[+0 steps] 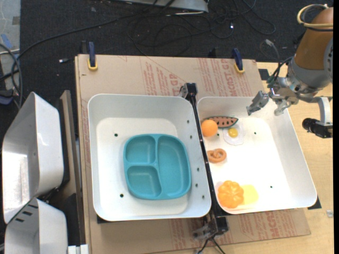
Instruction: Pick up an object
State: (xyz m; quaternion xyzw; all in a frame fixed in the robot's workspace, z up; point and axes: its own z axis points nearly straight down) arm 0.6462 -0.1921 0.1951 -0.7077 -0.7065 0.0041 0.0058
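Observation:
My gripper hangs over the far right corner of the right bin, open, with nothing between its fingers. Well to its left, near the bin's left wall, lie a small orange ball, a watermelon slice and a fried egg. A brown pretzel-like ring lies below them. An orange bell pepper and a pale yellow piece rest near the bin's front edge.
The left bin holds a teal divided plate. Clamps stand at the bench's back edge. White containers stand off the bench at the left. The right bin's middle and right side are bare floor.

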